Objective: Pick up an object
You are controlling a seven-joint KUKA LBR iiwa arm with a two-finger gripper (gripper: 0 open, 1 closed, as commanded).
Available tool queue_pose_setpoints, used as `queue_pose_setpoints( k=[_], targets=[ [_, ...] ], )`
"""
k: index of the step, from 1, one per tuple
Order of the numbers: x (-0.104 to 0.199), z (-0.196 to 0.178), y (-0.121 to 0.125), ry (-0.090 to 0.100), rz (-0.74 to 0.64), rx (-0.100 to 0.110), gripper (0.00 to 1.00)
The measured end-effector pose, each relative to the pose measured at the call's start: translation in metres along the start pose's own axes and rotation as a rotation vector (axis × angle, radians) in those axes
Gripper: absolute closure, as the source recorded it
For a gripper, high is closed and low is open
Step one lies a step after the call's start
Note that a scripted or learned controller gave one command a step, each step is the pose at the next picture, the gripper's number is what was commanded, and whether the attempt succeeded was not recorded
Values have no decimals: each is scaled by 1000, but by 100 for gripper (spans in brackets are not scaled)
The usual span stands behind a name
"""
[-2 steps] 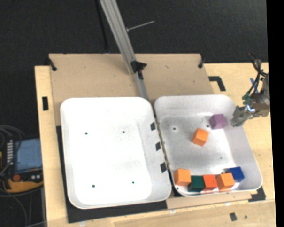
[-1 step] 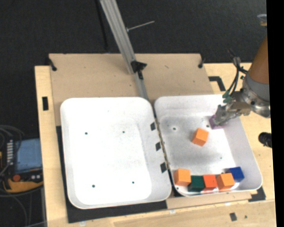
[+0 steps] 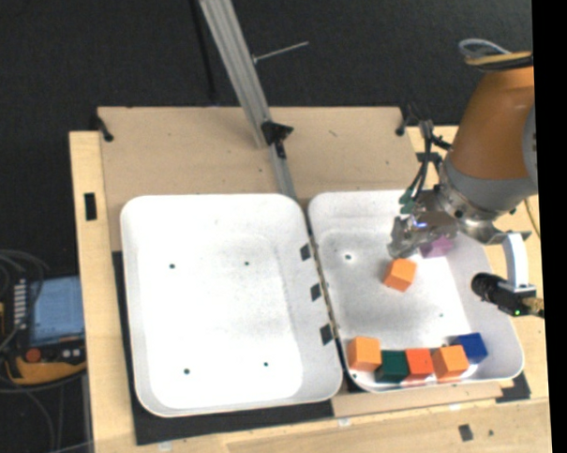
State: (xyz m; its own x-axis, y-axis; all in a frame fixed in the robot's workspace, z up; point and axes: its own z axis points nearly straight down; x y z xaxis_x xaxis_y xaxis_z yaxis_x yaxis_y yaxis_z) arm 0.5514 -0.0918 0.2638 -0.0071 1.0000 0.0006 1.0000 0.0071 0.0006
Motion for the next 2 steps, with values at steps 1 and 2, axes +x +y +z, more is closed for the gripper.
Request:
queue_pose_setpoints(
  k=[1, 2],
  targets=[
    [41, 7, 2, -1, 2, 1, 100],
    [86, 6, -3, 2, 0, 2, 100]
  ],
)
